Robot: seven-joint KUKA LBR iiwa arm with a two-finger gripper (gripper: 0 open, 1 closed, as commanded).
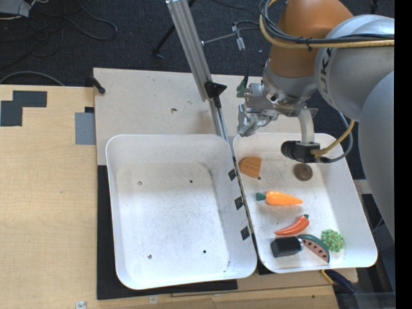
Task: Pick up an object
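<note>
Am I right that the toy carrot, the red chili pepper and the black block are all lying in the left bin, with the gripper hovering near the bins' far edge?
Not quite: the camera view shows the toy carrot, red chili pepper and black block in the right bin, not the left. The gripper does hover near the bins' far edge.

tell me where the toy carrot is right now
The carrot lies in the right bin, about mid-bin, between the brown piece and the red pepper.
</note>
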